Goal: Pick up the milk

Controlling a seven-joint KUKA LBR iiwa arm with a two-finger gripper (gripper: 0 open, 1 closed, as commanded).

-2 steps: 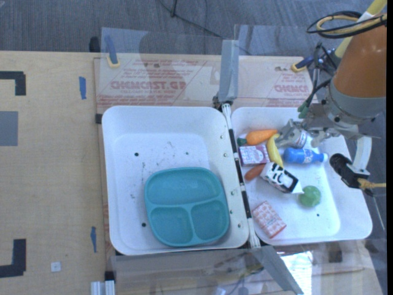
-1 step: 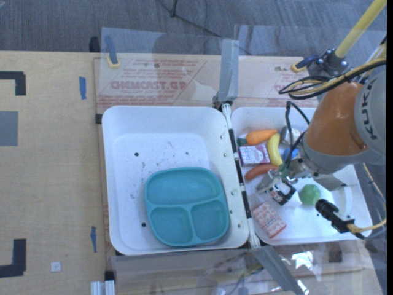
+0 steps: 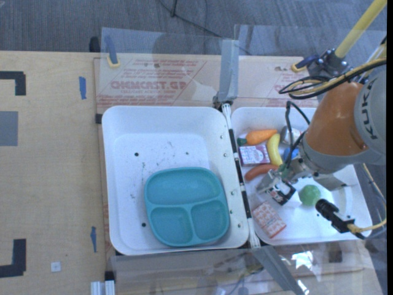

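A: The claw hangs low in the right bin, its dark fingers mixed up with the clutter there. Whether they are spread or closed I cannot tell, and I see nothing clearly caught between them.

B: Where is the milk?

A: My best guess is the small carton with the pink label, lying flat just up and left of the claw, against the bin's left wall. It sits apart from the claw, so I judge it not yet gripped.

B: What else crowds the claw?

A: An orange carrot and a yellow banana beyond the carton, a reddish sausage-like piece just left of the claw, a green ball to its right, and a pink patterned packet below it. Probably all tipped in loose, hence the jumble.

B: And left of the claw?

A: The left bin holds a teal divided tray.

B: Anything hidden?

A: The grey arm with its orange band covers the bin's upper right, and the carton's print is too small to read.
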